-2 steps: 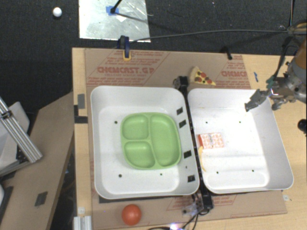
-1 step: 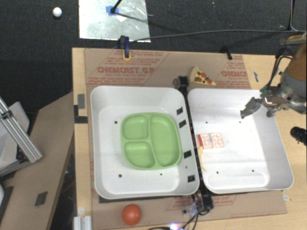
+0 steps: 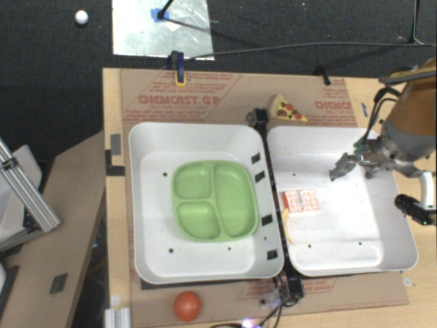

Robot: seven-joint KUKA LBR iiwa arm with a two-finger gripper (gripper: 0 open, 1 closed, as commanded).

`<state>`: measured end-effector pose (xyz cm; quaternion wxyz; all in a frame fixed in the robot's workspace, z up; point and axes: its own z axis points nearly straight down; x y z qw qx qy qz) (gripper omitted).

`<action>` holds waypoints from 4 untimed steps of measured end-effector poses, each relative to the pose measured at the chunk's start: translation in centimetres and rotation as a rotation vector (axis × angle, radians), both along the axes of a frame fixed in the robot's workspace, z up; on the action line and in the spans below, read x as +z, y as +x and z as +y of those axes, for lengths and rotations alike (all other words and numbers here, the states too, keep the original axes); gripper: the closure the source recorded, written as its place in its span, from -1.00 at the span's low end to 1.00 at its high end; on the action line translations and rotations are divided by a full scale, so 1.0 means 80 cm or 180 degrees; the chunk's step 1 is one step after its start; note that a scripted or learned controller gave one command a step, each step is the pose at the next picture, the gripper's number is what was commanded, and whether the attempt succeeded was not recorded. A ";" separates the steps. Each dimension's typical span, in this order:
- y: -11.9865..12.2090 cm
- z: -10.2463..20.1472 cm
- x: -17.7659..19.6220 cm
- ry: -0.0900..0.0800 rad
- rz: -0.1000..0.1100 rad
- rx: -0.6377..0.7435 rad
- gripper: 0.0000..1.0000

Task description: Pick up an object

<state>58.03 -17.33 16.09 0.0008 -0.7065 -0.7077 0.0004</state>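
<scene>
**Lining up on the packet in the right bin**

The hand (image 3: 349,164) hangs over the upper right part of the right bin (image 3: 392,251), with nothing between its fingers; how wide they stand cannot be told at this size. The nearest thing to pick is a small red-and-white packet (image 3: 301,201) lying flat on the bin floor near the left wall, below and left of the hand and well apart from it. In the left bin (image 3: 147,183) lies a green divided plate (image 3: 214,200), a wide, awkward grasp.

To do this well, I would carry the hand over the packet's middle, turn the fingers across its short side, then come straight down. A flat packet offers little height, so the fingertips likely must nearly reach the floor, clear of the wall.
</scene>
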 end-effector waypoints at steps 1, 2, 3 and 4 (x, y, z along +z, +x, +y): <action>0.001 0.004 -0.078 0.0000 0.0001 0.0001 -1.00; 0.003 0.003 -0.060 -0.0005 -0.0017 0.0002 1.00; 0.004 0.005 -0.006 -0.0006 -0.0023 0.0006 1.00; -0.001 0.002 0.073 -0.0008 -0.0029 0.0007 1.00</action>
